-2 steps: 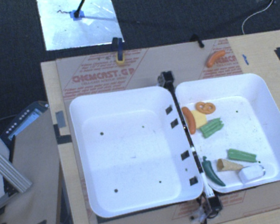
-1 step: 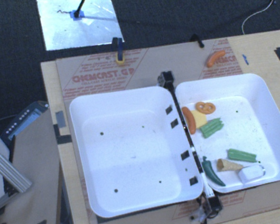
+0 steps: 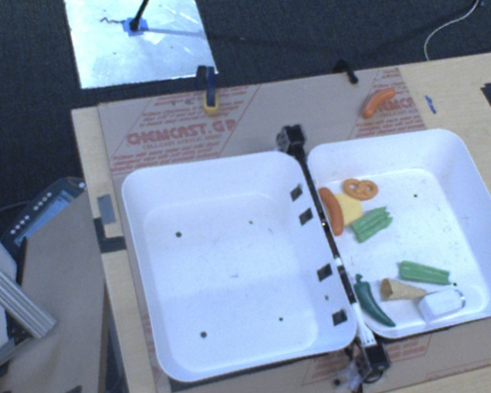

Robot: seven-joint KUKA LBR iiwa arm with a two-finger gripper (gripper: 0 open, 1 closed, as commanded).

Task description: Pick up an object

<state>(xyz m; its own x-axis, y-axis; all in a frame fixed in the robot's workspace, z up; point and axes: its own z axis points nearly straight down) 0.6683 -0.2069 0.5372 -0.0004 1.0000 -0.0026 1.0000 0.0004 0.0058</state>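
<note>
Claw state cannot be told, right bin holding orange sausage against its left wall, pretzel, yellow wedge, green beans, pickle, dark pepper, cone, white block, left bin beside it.

right bin | toy foods: hot dog, pretzel, green pepper
</note>
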